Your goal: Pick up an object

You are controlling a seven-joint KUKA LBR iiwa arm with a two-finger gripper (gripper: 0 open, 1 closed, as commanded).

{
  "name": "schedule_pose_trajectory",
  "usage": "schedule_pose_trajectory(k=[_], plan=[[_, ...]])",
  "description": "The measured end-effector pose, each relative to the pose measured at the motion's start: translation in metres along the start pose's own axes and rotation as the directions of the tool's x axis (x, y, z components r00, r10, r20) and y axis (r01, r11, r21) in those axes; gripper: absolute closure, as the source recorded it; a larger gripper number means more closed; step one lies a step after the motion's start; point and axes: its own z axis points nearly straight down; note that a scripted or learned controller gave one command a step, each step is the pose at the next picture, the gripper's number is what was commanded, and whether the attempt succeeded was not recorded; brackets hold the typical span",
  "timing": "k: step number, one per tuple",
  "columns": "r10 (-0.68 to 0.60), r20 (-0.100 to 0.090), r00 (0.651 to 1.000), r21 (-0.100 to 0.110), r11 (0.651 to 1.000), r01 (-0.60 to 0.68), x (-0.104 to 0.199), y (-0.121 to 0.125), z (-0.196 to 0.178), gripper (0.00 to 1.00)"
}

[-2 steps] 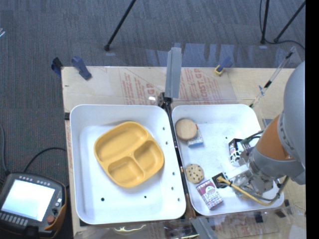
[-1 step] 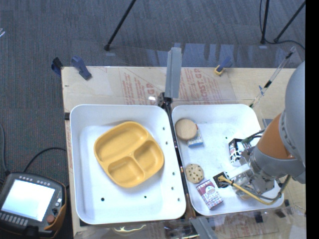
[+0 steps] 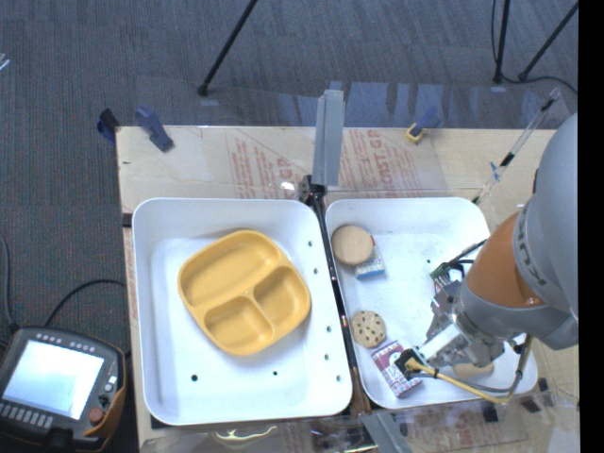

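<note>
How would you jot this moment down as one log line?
gripper: over right bin, beside red packet | grasp: unconfirmed | left bin: yellow plate

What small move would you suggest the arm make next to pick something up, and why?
Probably a short shift toward the view's left, to centre over the red packet before lowering. The end effector sits in the near part of the right bin, just beside that packet, which looks like its nearest object; the chocolate-chip cookie lies a little farther off.
</note>
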Motion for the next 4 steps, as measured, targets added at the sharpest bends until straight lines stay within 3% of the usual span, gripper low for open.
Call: schedule_pose_trajectory(k=[1, 2, 3, 4], plan=[[0.174, -0.006, 0.985, -0.001, 0.985, -0.175, 0.062, -0.126, -0.102, 1.00], [-0.061, 0.002, 0.998, -0.005, 0.998, 0.061, 0.048, -0.097, -0.116, 1.00], [-0.173, 0.000, 0.985, -0.006, 0.985, 0.173, 0.091, -0.167, -0.155, 1.00], [-0.527, 0.007, 0.850, -0.002, 0.850, 0.527, 0.090, -0.181, -0.116, 1.00]])
